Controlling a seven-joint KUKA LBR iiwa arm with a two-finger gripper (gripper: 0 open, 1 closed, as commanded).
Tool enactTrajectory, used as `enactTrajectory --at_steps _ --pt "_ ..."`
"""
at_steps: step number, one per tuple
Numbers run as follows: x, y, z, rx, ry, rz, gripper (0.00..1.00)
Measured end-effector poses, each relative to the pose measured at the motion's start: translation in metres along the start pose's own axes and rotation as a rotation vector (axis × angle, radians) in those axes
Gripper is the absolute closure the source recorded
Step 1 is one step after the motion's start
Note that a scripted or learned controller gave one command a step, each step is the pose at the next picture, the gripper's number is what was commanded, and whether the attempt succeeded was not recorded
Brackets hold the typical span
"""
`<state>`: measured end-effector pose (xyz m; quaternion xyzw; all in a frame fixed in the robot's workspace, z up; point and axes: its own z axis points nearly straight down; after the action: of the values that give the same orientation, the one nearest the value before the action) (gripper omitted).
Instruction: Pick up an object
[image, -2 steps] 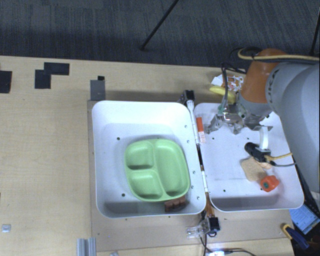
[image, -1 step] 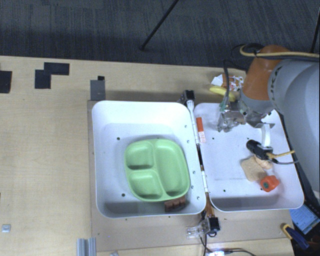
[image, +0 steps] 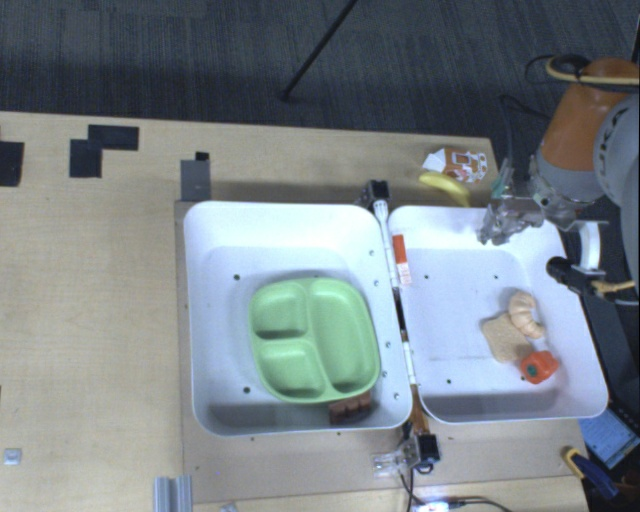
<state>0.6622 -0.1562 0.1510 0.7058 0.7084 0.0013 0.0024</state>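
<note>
The claw (image: 497, 232) is hovering over the right bin's (image: 450, 300) far corner — whether it's parted or closed I cannot tell — with the croissant (image: 525, 313), tan slab (image: 505, 337) and orange toy (image: 540, 367) lying nearer the camera than it.

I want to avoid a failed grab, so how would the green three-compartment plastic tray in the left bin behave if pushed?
The green three-compartment plastic tray looks rigid and flat, so it would probably slide across the left white bin rather than roll. Its glossy surface suggests slipperiness.
</note>
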Motion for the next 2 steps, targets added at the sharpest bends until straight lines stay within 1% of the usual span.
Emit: enactTrajectory --at_steps 1,2 --pt "0.001 0.000 0.001 0.001 0.001 -0.001 0.00" --pt "0.056 -0.040 0.065 0.001 0.002 -0.001 0.00"
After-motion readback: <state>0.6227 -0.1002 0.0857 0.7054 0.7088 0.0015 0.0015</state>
